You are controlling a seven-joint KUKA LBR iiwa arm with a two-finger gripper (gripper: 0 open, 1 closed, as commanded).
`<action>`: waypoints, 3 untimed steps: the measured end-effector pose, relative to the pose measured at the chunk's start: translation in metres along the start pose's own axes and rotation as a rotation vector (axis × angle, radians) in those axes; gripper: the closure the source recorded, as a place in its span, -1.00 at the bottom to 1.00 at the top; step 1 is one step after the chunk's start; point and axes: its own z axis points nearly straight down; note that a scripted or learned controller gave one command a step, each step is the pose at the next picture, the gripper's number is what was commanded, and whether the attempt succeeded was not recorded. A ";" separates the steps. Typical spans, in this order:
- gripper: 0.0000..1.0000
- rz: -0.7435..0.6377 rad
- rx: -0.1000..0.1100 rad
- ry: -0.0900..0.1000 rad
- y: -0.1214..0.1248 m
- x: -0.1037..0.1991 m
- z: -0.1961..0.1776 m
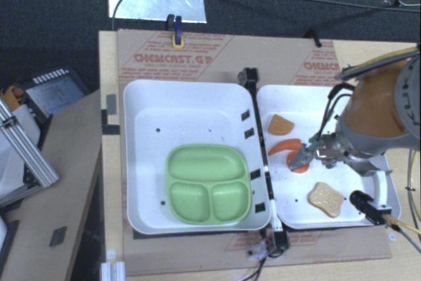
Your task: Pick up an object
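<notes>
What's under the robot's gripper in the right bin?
A red-orange piece pokes out beneath the gripper. The gripper covers part of it, so its whole shape stays hidden.

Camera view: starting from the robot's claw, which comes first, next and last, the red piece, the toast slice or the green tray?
From the gripper:
1. Red piece, right bin, right at the gripper.
2. Toast slice, same bin, nearer the front edge.
3. Green tray, left bin.
</notes>
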 end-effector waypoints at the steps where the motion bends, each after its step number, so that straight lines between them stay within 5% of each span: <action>1: -1.00 0.001 0.001 0.000 -0.008 -0.006 0.049; 2: -1.00 0.000 -0.001 0.000 -0.008 -0.005 0.068; 3: 1.00 0.000 -0.005 0.000 -0.007 -0.005 0.056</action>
